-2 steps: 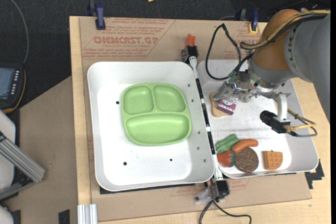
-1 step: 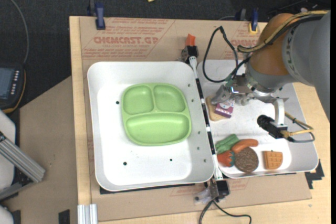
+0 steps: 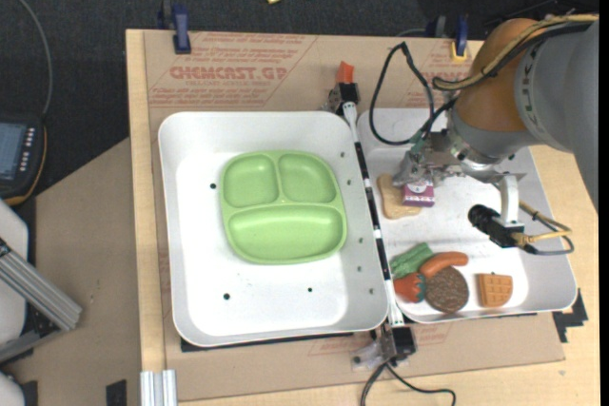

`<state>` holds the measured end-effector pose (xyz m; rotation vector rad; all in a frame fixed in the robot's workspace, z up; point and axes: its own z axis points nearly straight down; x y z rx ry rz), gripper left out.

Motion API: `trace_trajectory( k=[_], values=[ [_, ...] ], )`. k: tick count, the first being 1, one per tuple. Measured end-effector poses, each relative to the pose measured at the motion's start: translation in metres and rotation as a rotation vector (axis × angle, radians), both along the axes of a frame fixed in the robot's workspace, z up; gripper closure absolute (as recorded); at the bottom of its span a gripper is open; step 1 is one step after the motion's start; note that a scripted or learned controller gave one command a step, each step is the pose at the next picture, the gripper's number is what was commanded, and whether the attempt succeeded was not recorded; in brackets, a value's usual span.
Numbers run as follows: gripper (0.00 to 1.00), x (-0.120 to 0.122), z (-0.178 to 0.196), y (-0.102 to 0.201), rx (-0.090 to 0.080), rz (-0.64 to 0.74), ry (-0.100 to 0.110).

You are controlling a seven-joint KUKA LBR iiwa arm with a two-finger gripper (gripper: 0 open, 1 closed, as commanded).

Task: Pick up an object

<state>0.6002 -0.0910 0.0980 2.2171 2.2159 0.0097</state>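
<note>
While the arm [image 3: 533, 81] reaches in over the right bin [image 3: 547, 295], we see the end effector [image 3: 419, 174] down low, right above a small purple-and-white object [image 3: 419, 196] beside a tan toast slice [image 3: 395, 202]. We honestly can't tell how far open it is or whether it's gripping anything. Near the front edge sit a green veg piece [image 3: 411, 256], a sausage [image 3: 445, 262], a brown patty [image 3: 446, 290] and a waffle [image 3: 494, 289]. The left bin [image 3: 190, 299] has a green divided plate [image 3: 283, 206].

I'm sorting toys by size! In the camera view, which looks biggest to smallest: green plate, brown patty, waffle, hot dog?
1. Green plate, by far.
2. Brown patty.
3. Waffle and hot dog look about alike, so I won't rank them.
</note>
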Motion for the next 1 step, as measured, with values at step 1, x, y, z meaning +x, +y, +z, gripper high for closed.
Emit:
trace_trajectory(
  k=[1],
  values=[
    [1.00, -0.0155, 0.1126, 0.0686, 0.002, 0.009, -0.001]
  ],
)
